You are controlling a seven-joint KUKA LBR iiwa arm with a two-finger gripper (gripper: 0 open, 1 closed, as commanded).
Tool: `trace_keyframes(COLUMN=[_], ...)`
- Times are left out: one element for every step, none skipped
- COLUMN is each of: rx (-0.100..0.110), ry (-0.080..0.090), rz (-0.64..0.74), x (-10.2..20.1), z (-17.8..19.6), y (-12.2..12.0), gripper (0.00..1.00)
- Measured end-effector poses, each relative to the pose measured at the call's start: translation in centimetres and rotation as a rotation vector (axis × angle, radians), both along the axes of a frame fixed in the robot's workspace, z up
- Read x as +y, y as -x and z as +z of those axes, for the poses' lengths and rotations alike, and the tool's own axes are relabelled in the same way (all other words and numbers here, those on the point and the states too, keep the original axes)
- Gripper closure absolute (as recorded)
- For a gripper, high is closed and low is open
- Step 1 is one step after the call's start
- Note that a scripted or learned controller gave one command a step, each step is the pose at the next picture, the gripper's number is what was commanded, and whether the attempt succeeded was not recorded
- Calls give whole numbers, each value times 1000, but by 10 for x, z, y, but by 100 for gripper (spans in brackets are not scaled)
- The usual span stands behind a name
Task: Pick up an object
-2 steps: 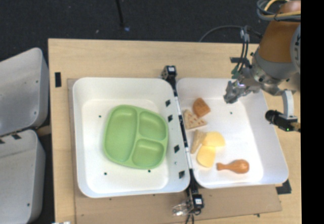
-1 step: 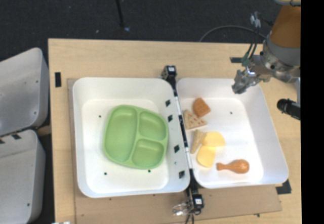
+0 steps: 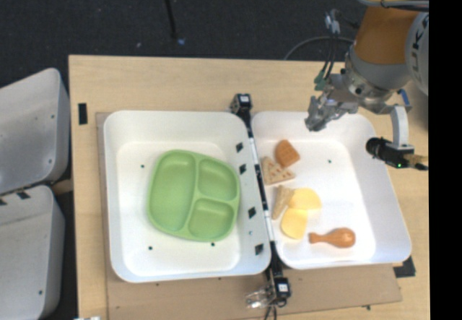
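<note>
Right bin (image 3: 375,188): near end holds a drumstick-shaped toy (image 3: 333,238), a yellow piece (image 3: 294,223), wedges (image 3: 276,171) and a brown chunk (image 3: 286,153).
Left bin (image 3: 115,188): green divided tray (image 3: 193,195).
End effector (image 3: 316,122): over the right bin's far edge; grip state cannot be told.

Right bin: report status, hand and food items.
Hand over right bin's far edge, holding nothing seen. Food pieces clustered near the divider, untouched. Green tray in left bin. Path clear.
</note>
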State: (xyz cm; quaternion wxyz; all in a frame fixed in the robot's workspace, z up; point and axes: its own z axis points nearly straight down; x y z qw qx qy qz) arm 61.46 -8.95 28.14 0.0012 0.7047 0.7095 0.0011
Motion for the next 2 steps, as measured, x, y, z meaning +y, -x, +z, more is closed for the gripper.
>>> trace_keyframes(rx=[1,0], ry=[0,0], rz=[0,-1], x=[54,105], z=[3,5], y=[-3,-5], gripper=[100,100])
